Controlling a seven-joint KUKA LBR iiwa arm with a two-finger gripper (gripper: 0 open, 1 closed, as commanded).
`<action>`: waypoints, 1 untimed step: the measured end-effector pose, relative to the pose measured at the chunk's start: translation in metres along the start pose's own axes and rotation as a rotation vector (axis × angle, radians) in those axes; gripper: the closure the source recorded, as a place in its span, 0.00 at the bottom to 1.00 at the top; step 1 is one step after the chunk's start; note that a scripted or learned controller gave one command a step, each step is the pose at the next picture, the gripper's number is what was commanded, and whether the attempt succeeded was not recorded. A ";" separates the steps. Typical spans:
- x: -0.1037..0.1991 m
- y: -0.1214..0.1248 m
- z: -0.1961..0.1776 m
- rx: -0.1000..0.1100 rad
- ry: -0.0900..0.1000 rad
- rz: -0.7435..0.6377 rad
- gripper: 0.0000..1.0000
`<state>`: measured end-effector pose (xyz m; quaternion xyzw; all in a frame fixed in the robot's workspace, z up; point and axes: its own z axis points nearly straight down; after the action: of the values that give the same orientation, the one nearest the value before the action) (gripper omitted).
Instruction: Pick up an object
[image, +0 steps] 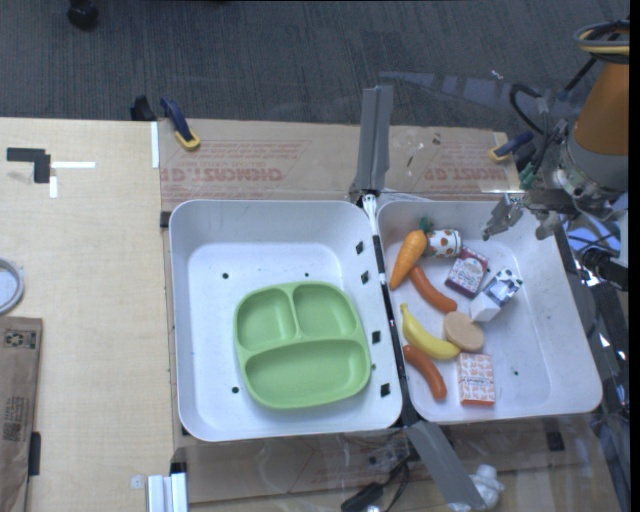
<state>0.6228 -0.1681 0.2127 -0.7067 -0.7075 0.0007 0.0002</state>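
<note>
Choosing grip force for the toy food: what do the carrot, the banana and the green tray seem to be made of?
Carrot: likely moulded plastic, smooth and slightly glossy, with uniform orange colour.
Banana: probably the same plastic, with even yellow colour and a soft sheen.
Green tray: looks like rigid matte plastic, moulded in one piece with three compartments.

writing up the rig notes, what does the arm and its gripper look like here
The arm comes in at the right edge as a rounded orange section, with a pale ring at its top and grey metal parts below. Dark cables loop around its left side. The gripper is a small grey metal assembly with thin, pale fingers.
</note>
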 end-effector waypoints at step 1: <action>-0.025 -0.021 0.112 -0.003 -0.001 -0.043 0.00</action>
<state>0.6018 -0.1929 0.1007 -0.6913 -0.7225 -0.0001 -0.0012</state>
